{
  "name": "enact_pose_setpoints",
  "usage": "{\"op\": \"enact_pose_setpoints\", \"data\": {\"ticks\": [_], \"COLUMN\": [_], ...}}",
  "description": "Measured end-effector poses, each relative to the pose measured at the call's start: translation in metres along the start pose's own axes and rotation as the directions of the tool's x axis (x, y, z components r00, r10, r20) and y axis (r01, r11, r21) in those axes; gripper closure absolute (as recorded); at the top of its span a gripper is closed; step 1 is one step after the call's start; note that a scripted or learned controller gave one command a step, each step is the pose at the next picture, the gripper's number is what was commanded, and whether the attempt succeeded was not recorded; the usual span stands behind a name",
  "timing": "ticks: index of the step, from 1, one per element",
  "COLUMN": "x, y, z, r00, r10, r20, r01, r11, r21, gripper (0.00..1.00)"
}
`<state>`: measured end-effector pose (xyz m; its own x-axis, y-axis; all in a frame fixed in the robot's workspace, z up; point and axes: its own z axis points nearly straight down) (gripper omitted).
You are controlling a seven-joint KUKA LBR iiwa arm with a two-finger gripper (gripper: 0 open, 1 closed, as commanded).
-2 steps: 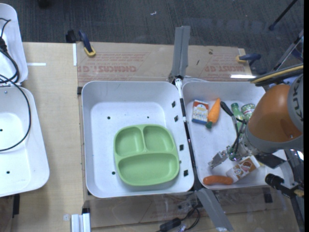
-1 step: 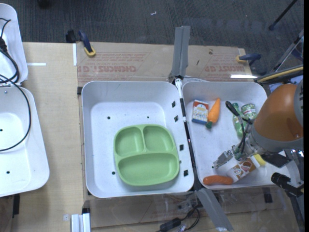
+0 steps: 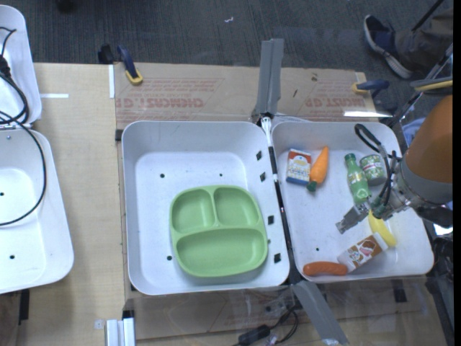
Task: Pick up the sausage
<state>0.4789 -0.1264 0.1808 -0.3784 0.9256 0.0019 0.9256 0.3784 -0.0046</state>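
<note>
Right now my gripper (image 3: 354,218) hangs over the right bin (image 3: 317,132), fingers seemingly parted on nothing, though it's blurry. I see the sausage (image 3: 325,269) lying at the bin's near edge, long axis left-right, nearer me and slightly left of the fingers.

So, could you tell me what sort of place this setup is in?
Probably a robotics lab's pick-and-place test bench: two white bins on cardboard, toy food such as a sausage and carrot, a green divided plate, and the arm's gripper reaching in.
</note>
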Motion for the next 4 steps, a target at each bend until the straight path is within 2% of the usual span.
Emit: {"op": "enact_pose_setpoints", "data": {"ticks": [1,2,3,4], "x": [0.0183,0.0178,0.0178,0.0172], "y": [0.0061,0.0063,0.0063,0.0057], "z": [0.0932,0.088,0.088,0.093], "r00": [0.958,0.959,0.959,0.953], "r10": [-0.286,-0.282,-0.282,-0.302], "r20": [-0.002,-0.006,-0.006,-0.003], "r01": [0.286,0.282,0.282,0.302], "r11": [0.958,0.959,0.959,0.953], "r21": [0.0,0.003,0.003,0.0], "gripper": [0.0,1.0,0.0,0.0]}}
